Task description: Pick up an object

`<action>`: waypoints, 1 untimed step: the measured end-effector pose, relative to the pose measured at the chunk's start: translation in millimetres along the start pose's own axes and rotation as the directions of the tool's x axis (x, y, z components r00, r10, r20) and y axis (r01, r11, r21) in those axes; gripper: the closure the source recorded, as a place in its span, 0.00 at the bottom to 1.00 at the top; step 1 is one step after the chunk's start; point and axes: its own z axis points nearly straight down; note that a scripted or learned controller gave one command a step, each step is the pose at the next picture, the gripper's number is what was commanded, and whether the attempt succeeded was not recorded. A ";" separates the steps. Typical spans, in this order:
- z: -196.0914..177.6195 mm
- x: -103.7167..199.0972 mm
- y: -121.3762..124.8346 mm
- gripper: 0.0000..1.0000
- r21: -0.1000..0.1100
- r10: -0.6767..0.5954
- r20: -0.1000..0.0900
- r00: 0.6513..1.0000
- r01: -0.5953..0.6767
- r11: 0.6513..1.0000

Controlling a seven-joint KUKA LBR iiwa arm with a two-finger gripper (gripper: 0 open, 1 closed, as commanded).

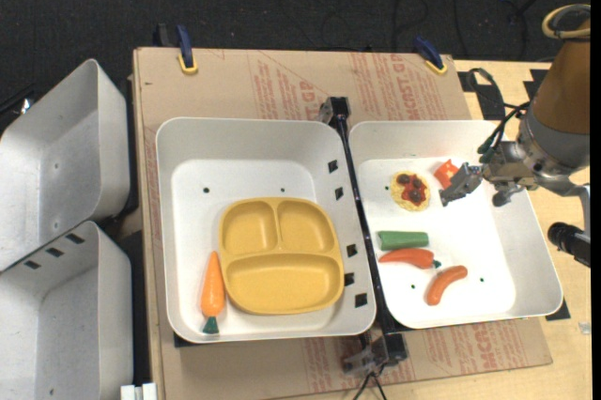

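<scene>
The right bin [526, 290] holds a small pizza-like disc [411, 191], an orange-red piece [445, 172], a green block [404, 239], a red pepper [408, 257] and an orange sausage [445, 284]. My gripper [462, 185] hangs over the bin's upper right part, just right of the orange-red piece and the disc. Its dark fingers point left and down. Nothing shows between them. The left bin [178, 201] carries a yellow divided plate [281, 254] with a toy carrot [213, 289] lying left of it.
Two more white bins [56, 192] are stacked off the bench at the left. A black divider [352, 201] runs between the two bench bins. The arm [563, 107] fills the right side above the right bin.
</scene>
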 end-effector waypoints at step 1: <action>-6.4 0.4 2.5 0.00 -0.012 -0.003 0.002 1.000 0.003 1.000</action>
